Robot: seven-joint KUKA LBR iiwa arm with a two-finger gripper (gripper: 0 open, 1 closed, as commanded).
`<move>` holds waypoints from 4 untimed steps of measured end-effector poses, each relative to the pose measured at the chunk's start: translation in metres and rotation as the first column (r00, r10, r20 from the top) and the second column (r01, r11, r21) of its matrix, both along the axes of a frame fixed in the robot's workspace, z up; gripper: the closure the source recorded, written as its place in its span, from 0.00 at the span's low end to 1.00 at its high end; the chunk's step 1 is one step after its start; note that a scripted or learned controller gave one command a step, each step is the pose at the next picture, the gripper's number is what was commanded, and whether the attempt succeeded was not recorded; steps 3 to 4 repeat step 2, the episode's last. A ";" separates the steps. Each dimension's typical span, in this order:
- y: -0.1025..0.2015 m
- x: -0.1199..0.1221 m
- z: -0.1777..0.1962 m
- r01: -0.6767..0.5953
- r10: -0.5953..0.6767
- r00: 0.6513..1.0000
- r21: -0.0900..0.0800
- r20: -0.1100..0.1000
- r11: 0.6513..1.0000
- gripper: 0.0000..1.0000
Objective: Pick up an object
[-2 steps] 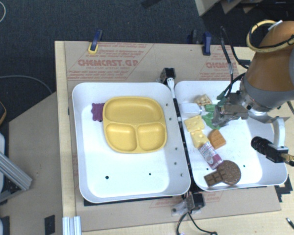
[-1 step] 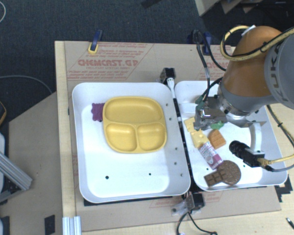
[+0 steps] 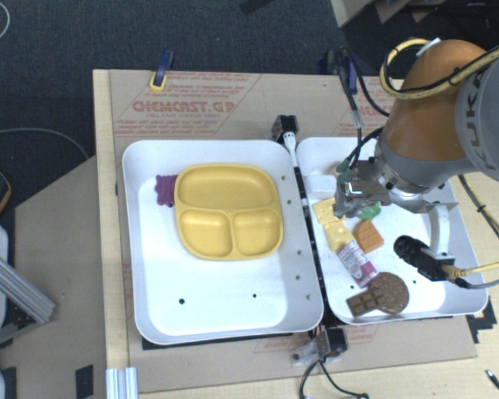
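A grey robot arm's gripper (image 3: 352,199), grip state impossible to tell, hovers low over a pale yellow block (image 3: 325,212) in the right white bin (image 3: 466,302); nothing appears lifted yet.

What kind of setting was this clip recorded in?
Probably a robotics lab test bench: two shallow white bins clamped on a brown board, a grey and orange robot arm, and toy food like the yellow divided plastic plate.

Glossy white plastic bins (image 3: 150,248); smooth matt yellow plastic tray (image 3: 229,210).
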State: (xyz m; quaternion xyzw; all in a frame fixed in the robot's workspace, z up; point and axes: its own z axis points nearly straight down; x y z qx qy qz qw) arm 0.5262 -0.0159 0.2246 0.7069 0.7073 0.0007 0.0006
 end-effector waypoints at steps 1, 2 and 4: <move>0.013 -0.014 -0.003 0.000 0.000 1.000 0.001 -0.005 1.000 1.00; 0.004 -0.016 0.005 0.000 0.000 1.000 0.000 -0.001 1.000 1.00; 0.004 -0.016 0.005 0.000 0.000 1.000 0.000 -0.001 1.000 1.00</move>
